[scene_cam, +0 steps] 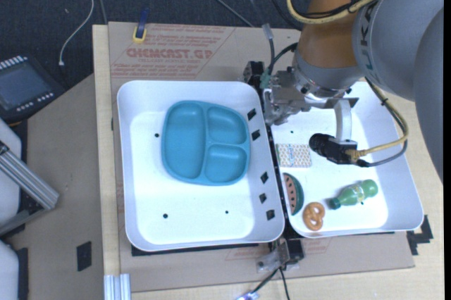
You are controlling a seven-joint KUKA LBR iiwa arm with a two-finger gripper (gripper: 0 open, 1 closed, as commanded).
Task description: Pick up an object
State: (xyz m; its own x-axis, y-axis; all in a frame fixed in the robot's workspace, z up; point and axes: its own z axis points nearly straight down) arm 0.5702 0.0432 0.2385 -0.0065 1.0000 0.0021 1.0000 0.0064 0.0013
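In the right bin lie a small patterned square pad, a watermelon slice toy, a pretzel toy and a green bottle on its side. My gripper hangs under the orange band at the bin's far left corner, close to the wall between the bins. It is above and behind the patterned pad, apart from it. Nothing shows in the gripper's grasp.
The left bin holds a blue divided plate. A black fitting on a yellow cable hangs over the right bin's middle. The grey arm covers the right bin's back part. Cables trail behind the bench.
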